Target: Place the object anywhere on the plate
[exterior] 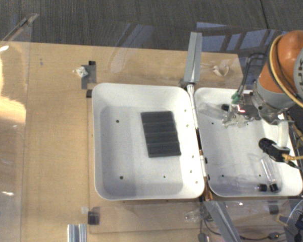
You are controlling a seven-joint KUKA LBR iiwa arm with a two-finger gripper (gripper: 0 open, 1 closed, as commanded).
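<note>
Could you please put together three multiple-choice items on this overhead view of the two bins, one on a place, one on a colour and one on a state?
1. Where does the dark ribbed plate lie?
A. In the left bin
B. In the right bin
C. On the bare bench

2. What colour is the band above the arm's wrist?
A. Blue
B. Orange
C. Green

3. How does the plate stand with regard to the task?
A. A clear object lies on it
B. The hand presses on it
C. Nothing rests on it yet

Answers:
1. A: the plate sits on the floor of the left bin, right of its middle.
2. B: the orange band shows at the upper right, over the right bin.
3. C: the plate's top is bare, and the hand is over the right bin.
</note>
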